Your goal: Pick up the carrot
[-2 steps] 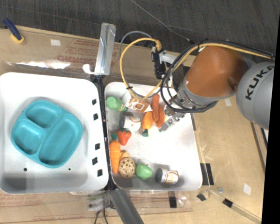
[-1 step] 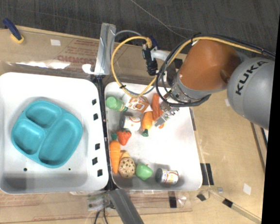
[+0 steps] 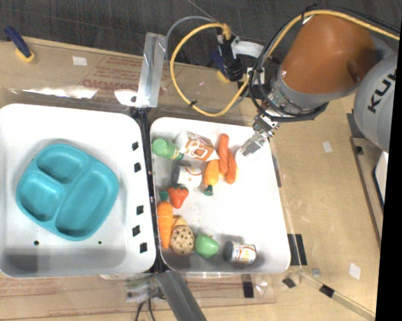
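Observation:
An orange carrot (image 3: 164, 224) lies along the left wall of the right bin (image 3: 274, 198), its tip pointing to the front. Two more orange, carrot-like pieces lie near the bin's back: a short one with a dark green end (image 3: 212, 173) and a longer red-orange one (image 3: 226, 157). My gripper (image 3: 250, 145) hangs over the back right of that bin, just right of the red-orange piece and apart from it. Nothing shows in the gripper.
The right bin also holds a small printed carton (image 3: 196, 147), a green piece (image 3: 162, 147), a strawberry (image 3: 177, 195), a cookie (image 3: 182, 238), a green pepper-like piece (image 3: 207, 245) and a small can (image 3: 240, 253). A teal divided plate (image 3: 67, 190) sits in the left bin (image 3: 6, 146). Yellow cables (image 3: 195, 65) loop behind the bins.

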Controlling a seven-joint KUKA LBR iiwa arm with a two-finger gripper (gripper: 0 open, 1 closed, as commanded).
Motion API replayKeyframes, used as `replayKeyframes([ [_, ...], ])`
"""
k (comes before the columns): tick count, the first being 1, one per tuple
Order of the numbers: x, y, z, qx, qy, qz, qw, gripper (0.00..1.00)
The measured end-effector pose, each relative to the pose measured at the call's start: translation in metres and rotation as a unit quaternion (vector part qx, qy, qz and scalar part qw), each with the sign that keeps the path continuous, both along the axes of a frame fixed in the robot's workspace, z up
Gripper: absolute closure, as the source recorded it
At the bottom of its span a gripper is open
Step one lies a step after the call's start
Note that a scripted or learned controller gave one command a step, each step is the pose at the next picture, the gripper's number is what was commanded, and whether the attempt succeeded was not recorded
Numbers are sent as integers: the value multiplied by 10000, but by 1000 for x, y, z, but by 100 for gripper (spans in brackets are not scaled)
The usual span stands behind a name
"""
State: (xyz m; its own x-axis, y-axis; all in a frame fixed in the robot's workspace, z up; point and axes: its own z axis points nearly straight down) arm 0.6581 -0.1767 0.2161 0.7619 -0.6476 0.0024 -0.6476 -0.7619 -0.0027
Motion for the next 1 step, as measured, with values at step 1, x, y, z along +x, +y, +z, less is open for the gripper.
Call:
replayKeyframes([
  [1, -4, -28, -63, 10, 54, -1203, 9927, 100],
])
